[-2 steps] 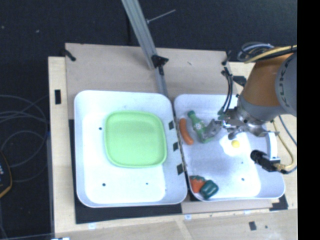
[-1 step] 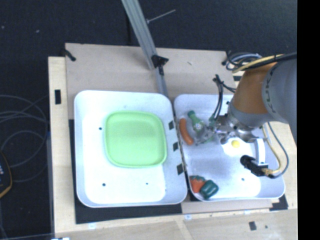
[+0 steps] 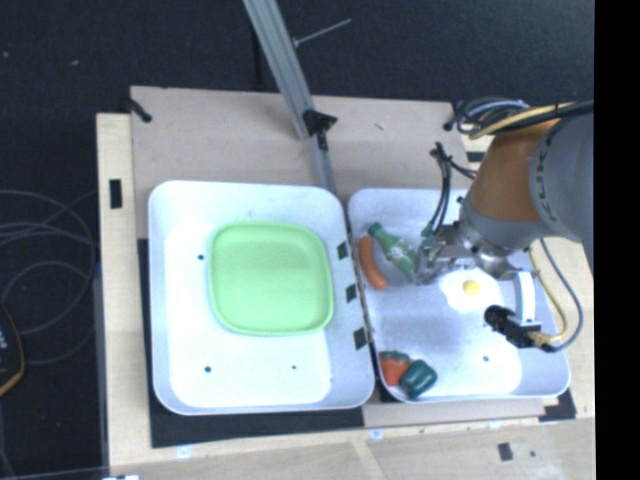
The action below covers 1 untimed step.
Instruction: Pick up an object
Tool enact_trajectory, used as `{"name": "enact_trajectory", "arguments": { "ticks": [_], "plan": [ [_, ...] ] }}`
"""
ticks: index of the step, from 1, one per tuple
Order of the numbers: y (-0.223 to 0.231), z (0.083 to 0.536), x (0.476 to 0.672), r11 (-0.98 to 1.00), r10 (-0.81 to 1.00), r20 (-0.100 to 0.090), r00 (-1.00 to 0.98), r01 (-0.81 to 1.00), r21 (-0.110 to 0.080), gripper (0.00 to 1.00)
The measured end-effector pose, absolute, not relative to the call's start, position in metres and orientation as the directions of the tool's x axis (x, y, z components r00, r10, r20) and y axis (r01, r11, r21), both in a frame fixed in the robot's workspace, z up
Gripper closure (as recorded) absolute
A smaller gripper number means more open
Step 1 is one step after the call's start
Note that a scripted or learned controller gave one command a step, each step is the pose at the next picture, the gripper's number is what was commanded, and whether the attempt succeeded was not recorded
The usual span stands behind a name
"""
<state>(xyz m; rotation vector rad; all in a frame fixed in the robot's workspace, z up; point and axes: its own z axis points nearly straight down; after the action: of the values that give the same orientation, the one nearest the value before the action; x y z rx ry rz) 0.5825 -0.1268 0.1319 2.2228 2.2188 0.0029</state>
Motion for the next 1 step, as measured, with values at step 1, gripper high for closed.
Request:
{"name": "enact_trajectory", "arguments": {
  "ticks": [1],
  "plan": [
    [-0.1307, 0.1946, 0.5834, 0.0, 1.0, -0.001, 0.0, 1.0, 0.006, 1.0]
  ]
}}
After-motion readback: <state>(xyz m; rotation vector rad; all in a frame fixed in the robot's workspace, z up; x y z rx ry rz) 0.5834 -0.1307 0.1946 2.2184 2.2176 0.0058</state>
